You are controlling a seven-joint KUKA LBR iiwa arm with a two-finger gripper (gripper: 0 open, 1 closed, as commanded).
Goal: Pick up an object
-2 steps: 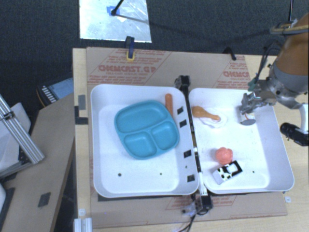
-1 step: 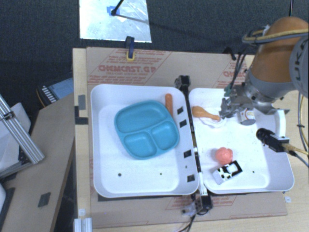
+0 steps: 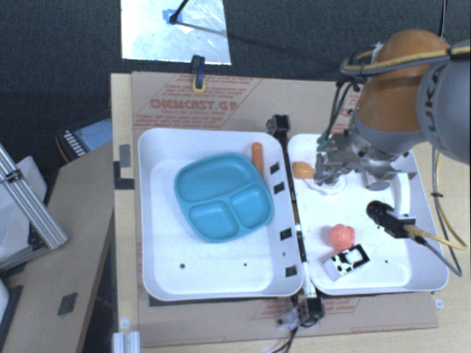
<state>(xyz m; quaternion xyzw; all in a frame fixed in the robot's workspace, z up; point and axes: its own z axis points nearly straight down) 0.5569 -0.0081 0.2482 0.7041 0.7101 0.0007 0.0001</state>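
Starting off to the gripper's far left, you've got the left bin (image 3: 158, 271) with a blue three-compartment plate (image 3: 223, 197) lying flat in it, turned a little askew. Nearer the gripper, an orange stick (image 3: 257, 155) lies at that bin's right wall, its long axis running toward the bin's far edge. A black strip (image 3: 287, 190) between the bins separates it from the gripper.

Now into the right bin (image 3: 416, 274), and here's your target. The orange oval piece (image 3: 302, 170) sits on the bin floor just to the left of the gripper (image 3: 322, 176). Its long axis runs left to right, straight at the gripper. Both ends look rounded, so you can't call either one a tip. Whether it touches the gripper is too close to call.

The gripper is down low over the floor, with the grey wrist and orange band bulking over it and hiding much of the bin's far right corner. You cannot tell whether it is spread or closed. There's a faint clear ring on the floor under it, hard to make out.

Nearer you and slightly right of the gripper sits a pink ball (image 3: 341, 235). A black-and-white block (image 3: 349, 261) is just beyond the ball, tilted. Both are well apart from the gripper.
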